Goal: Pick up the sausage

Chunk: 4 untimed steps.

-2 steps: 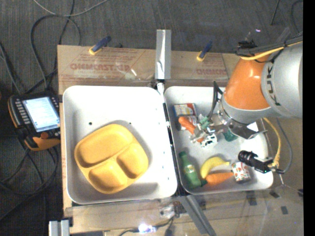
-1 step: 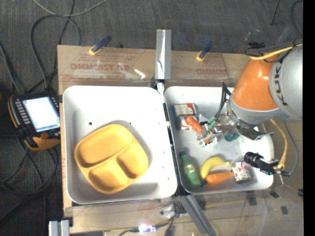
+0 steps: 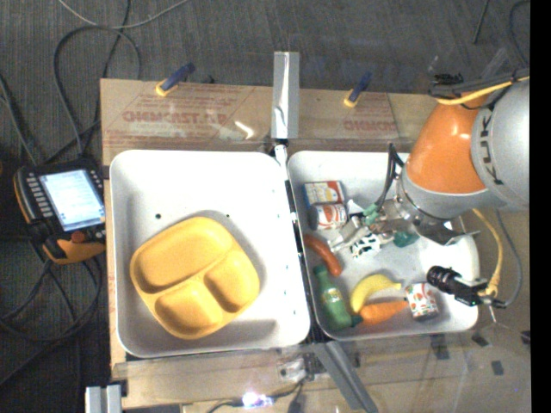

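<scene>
The arm (image 3: 469, 157) reaches in from the right over the right bin (image 3: 461, 321), its orange band sitting above the bin's far right corner. The pincer (image 3: 366, 224) hangs low over the middle of that bin, among a clutter of small things, and I cannot tell whether it is open or closed, or whether it has hold of anything.

The sausage (image 3: 324, 253) lies near the bin's left wall, a reddish-orange length running on a slant, just left of and below the pincer. It looks to lie free on the bin floor. Just below it stands a green bottle (image 3: 331, 298), and to the right of that a banana (image 3: 372, 289) with a carrot (image 3: 381, 312) beside its lower edge. A can (image 3: 325, 205) with a red label sits above the sausage, close to the pincer. A small black-and-white toy (image 3: 365, 245) lies right under the pincer.

The left bin (image 3: 120, 317) holds a yellow tray (image 3: 195, 275) with compartments. A tablet (image 3: 65, 198) rests off the counter's left side.
</scene>
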Motion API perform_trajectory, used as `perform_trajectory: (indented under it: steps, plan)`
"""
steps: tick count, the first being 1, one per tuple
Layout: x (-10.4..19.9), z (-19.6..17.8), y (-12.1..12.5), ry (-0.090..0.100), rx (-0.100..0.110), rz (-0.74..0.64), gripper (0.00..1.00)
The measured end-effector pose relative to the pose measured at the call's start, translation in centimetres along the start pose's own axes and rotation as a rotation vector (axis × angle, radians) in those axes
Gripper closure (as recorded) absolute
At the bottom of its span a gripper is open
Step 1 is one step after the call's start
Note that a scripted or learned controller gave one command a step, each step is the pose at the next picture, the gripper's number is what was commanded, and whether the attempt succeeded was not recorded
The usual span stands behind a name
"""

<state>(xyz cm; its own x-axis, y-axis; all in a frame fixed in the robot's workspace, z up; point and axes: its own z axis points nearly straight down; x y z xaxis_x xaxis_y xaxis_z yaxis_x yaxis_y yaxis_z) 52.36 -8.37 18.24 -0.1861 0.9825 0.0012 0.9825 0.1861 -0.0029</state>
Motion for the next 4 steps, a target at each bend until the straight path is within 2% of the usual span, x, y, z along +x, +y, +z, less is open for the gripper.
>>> perform_trajectory:
  steps: [1, 2, 4]
  plan:
    - [11.0, 0.0, 2.3, 0.000, 0.002, -0.052, 0.00]
    - [4.5, 0.0, 0.1, -0.003, 0.001, -0.133, 0.00]
    - [4.2, 0.0, -1.5, -0.003, 0.002, -0.207, 0.00]
